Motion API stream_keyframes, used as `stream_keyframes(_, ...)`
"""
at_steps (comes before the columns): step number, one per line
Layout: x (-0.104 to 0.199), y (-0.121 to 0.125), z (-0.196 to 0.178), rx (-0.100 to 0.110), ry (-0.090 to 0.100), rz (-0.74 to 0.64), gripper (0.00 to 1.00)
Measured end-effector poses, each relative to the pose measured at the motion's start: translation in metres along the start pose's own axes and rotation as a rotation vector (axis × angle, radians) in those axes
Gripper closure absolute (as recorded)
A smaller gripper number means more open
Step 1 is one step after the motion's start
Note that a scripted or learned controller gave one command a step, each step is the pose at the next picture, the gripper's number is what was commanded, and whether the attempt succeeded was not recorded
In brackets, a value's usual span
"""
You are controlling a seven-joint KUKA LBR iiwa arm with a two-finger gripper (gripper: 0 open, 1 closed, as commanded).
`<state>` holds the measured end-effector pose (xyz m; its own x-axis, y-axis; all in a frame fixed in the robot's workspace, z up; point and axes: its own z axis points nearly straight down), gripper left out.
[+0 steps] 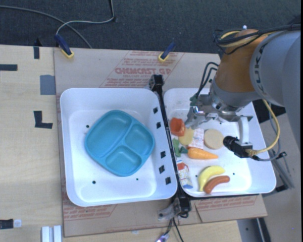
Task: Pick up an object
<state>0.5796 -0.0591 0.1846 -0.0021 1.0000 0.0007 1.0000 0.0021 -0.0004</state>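
The right bin (262, 178) holds several toy foods: a red-orange piece (177, 127), a pale yellow piece (187, 136), a round tan cookie (213, 138), an orange carrot (202, 154), a yellow banana (211, 174), a red-brown sausage (216, 183) and a small bottle (184, 175). My gripper (202, 116) hangs over the upper middle of this bin, just above the yellow piece and the cookie. Its metal fingers point down toward the pile. No object shows between them.
The left bin (73, 135) holds a blue divided plate (120, 141). A black divider with clips (163, 135) runs between the bins. A black cable and connector (237, 146) hang from the wrist over the right bin. Two clamps (64, 45) pin the cardboard at the back.
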Motion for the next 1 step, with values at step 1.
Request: stream_keyframes(1, -0.0003, -0.0004, 0.0006, 0.001, 0.0, 0.001, 0.0)
